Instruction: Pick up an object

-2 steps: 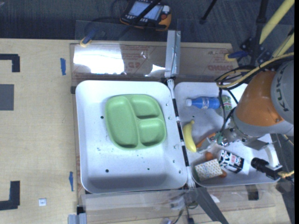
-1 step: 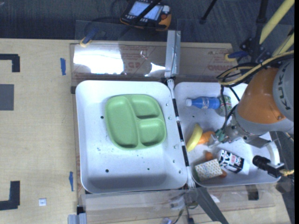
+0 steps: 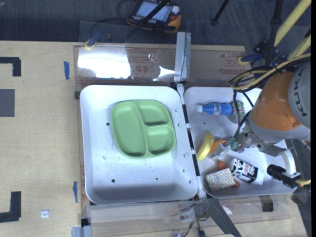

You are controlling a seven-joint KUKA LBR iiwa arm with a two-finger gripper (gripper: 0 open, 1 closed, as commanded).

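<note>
In the near left corner of the right bin (image 3: 256, 190) lies a tan textured block (image 3: 219, 179), tilted, close against the wall shared with the left bin. Just to its right, touching or nearly touching it, is a small black-and-white patterned box (image 3: 245, 171), lying flat near the bin's near edge.

Farther in, about the middle of the bin's left side, a yellow banana (image 3: 205, 146) lies at a slant beside the shared wall. A small orange piece (image 3: 219, 144) sits just to the right of it. The gripper (image 3: 236, 143) hangs low over the bin right beside this orange piece, above the patterned box and the banana's level. Whether it is spread, pressed together or pinching anything cannot be told, and no object is seen in its grasp. The grey arm with its orange band (image 3: 275, 107) reaches in over the bin's right side.

Beyond the gripper, near the far edge of the right bin, a clear bottle with a blue label (image 3: 217, 108) lies on its side, white cap toward the shared wall.

The left bin (image 3: 98, 174) holds a green divided plate (image 3: 144, 127) near its middle, toward the far side.

Behind both bins a clear panel (image 3: 128, 58) lies on the bench (image 3: 34, 132).
</note>
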